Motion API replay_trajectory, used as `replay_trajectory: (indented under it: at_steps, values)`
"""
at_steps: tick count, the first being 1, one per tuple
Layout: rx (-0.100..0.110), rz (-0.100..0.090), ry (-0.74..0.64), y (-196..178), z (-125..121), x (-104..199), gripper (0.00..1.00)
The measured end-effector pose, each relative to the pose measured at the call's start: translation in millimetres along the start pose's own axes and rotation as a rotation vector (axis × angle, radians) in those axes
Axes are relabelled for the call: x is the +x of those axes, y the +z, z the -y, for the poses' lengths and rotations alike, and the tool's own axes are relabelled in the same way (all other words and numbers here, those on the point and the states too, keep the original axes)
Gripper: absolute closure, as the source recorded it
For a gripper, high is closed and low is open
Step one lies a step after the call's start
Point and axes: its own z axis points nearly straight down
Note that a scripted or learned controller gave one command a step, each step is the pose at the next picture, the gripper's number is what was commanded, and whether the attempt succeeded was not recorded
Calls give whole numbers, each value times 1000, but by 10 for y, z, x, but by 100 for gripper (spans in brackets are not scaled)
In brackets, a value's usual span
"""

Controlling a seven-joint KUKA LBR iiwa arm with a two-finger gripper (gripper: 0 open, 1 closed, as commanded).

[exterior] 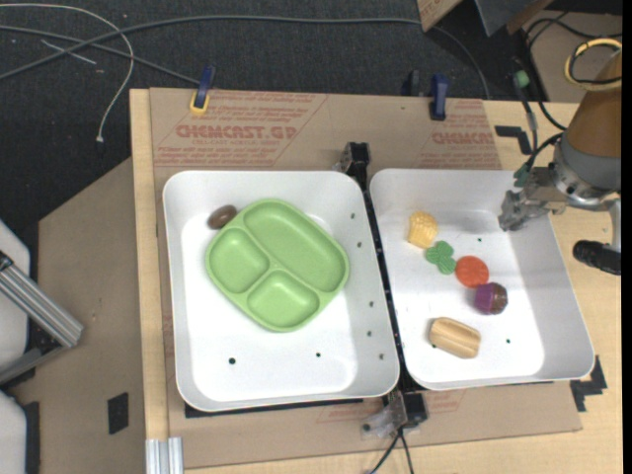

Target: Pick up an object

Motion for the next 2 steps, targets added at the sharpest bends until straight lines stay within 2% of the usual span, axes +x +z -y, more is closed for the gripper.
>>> replay_trajectory:
  at_steps: [2]
  values:
    - [-4, 1, 0, -895, 27, 29, 100]
